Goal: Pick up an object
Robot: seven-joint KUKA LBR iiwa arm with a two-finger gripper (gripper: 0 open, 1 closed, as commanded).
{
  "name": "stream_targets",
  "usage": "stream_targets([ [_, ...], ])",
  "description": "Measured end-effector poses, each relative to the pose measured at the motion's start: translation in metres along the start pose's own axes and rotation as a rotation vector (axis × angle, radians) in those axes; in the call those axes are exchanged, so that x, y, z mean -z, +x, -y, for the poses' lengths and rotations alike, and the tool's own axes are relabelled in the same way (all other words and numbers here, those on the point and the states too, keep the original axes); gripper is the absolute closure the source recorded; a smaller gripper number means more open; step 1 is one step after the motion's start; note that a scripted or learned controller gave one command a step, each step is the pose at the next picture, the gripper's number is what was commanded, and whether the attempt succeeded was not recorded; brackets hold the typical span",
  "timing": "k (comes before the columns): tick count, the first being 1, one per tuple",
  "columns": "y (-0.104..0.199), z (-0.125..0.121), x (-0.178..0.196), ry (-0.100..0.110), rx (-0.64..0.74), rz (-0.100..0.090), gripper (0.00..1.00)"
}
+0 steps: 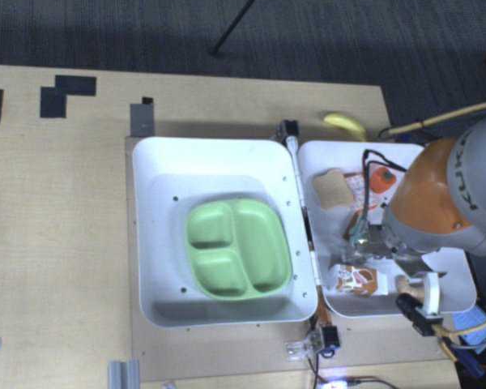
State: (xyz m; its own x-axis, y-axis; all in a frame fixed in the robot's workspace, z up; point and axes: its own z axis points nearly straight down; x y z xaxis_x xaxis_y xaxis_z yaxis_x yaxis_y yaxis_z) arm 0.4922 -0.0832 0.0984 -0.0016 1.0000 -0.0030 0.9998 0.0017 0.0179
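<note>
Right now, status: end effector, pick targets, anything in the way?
End effector low in right bin, among the items. Tan sponge, orange-white packet lie loose. Green divided tray in left bin, clear of arm.

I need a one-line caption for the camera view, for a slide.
KUKA arm reaching into the right bin among small objects; green divided tray lying in the left bin.

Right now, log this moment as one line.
arm over right bin | green tray in left bin | sponge untouched
</note>
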Motion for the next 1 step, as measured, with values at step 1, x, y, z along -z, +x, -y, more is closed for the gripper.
stream_targets([
  [1,0.0,0.0001,-0.0001,0.0,0.0,0.0,0.0],
])
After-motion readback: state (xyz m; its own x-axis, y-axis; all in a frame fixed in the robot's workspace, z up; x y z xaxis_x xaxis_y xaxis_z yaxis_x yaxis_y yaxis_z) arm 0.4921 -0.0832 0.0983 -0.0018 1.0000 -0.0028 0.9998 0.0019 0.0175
